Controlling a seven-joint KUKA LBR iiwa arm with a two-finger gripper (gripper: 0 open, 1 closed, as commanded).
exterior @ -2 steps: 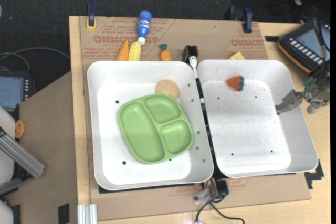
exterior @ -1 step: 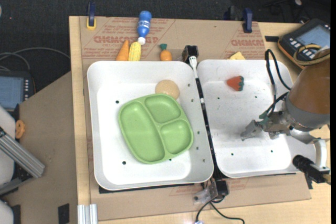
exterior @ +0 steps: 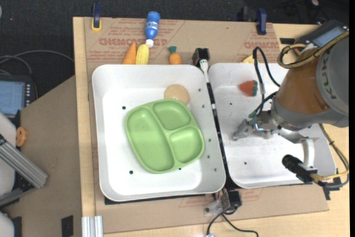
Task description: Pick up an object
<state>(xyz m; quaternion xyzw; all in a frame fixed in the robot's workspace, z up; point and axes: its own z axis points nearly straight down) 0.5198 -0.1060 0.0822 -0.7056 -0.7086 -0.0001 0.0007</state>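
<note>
**Strawberry at twelve o'clock from my claw**

Camera view: I reach in from three o'clock, my grey wrist low over the right bin (exterior: 244, 172). My claw (exterior: 242, 131) points toward nine o'clock and hovers just above the bin's bare white floor, near its left wall. I cannot tell how it is set; it is too small and blurred against the white, and I see nothing in it.

The nearest thing to take is the small red strawberry (exterior: 248, 86), lying in the same bin toward its far edge. From my claw it sits at about twelve o'clock, a touch toward one, and apart from me with clear floor between us. It is too small for me to read a long axis.

Across the divider at nine o'clock, the left bin (exterior: 108, 136) holds a green tray (exterior: 164, 135) and a tan ball (exterior: 177, 93) at the tray's twelve o'clock rim. Both are farther off than the strawberry, so I judge the strawberry the shorter reach.
</note>
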